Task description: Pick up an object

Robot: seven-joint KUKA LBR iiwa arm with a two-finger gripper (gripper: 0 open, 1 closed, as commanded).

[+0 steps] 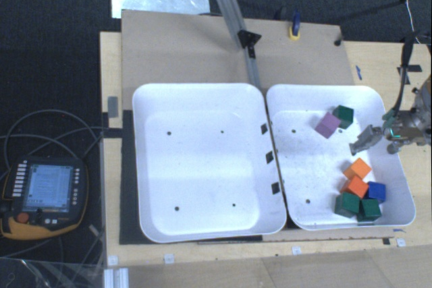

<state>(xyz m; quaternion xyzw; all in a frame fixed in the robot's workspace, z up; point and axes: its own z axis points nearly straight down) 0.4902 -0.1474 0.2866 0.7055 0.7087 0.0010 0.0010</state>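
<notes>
A pendant (44,195) is lying at the far left, off the bench. The left bin (202,229) is being shown beside the right bin (297,216), the two rims touching at the centre. In the right bin, a purple cube (328,125) and a green cube (344,115) are resting together near the far wall. A cluster is sitting in the near right corner: two orange cubes (358,177), a blue cube (376,191) and two further green blocks (358,206), all touching or just beside one another. The gripper (364,139) is being held over the right bin, entering from the right edge, between the far pair and the near cluster. Nothing is seen between its fingers; whether they are spread or closed cannot be told at this size. The deciding relation is judged to be this: the upper orange cube is lying just nearward of the fingertips, while the purple cube is lying farther off, leftward and away. The orange cube is thus judged the nearer target.
</notes>
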